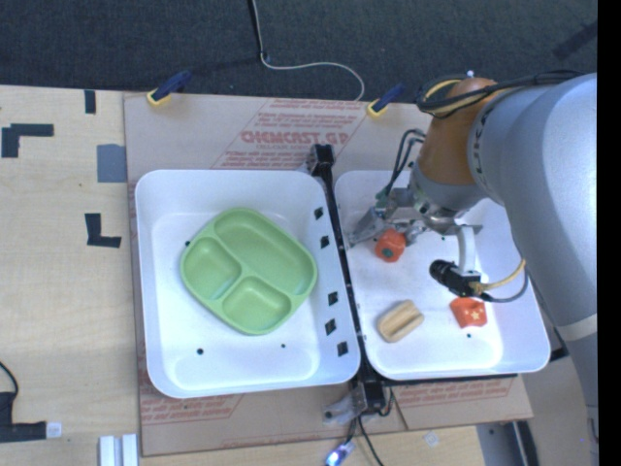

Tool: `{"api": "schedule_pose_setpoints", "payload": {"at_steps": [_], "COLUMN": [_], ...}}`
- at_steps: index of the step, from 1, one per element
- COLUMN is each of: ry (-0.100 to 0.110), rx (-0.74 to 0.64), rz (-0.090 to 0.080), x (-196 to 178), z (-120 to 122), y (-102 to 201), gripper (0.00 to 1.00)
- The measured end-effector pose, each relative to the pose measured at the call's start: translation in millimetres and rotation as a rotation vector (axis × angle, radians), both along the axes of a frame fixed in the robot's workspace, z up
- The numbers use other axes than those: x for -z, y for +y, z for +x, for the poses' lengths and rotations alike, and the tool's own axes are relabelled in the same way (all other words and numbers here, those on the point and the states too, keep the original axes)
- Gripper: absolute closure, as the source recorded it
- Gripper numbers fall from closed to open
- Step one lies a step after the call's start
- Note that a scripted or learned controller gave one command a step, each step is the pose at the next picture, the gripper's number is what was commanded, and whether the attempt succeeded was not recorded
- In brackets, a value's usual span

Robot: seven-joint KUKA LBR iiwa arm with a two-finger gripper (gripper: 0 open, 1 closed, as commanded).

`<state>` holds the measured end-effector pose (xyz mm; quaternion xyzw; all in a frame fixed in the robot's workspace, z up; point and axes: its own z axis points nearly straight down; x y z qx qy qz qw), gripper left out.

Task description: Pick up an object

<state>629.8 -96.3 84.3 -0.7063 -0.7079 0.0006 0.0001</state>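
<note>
Green, three-sectioned plate (248, 271) fills the middle of the left bin (155, 212), tilted a little against the bin's edges. In the right bin (505, 352) I see an orange carrot-like piece (390, 247) close to the left wall, toward the far edge — the gripper (388, 223) sits right over it, its metal fingers (367, 226) just beside the piece. Whether they are released or clenched I cannot tell from up here. A tan bread roll (399, 320) lies near the front edge, and a red tomato-like piece (469, 312) sits to its right — well apart from the gripper.
</note>
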Motion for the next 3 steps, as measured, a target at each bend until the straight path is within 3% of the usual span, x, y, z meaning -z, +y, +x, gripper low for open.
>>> {"api": "schedule_pose_setpoints", "payload": {"at_steps": [1, 2, 3], "ry": [-0.007, -0.01, 0.011], "rx": [-0.002, -0.001, 0.002], "rz": [0.002, 0.001, 0.0], "x": [-107, -200, -93], "z": [-65, -56, -73], "y": [79, 88, 85], "gripper": [0.0, 0.0, 0.0]}}
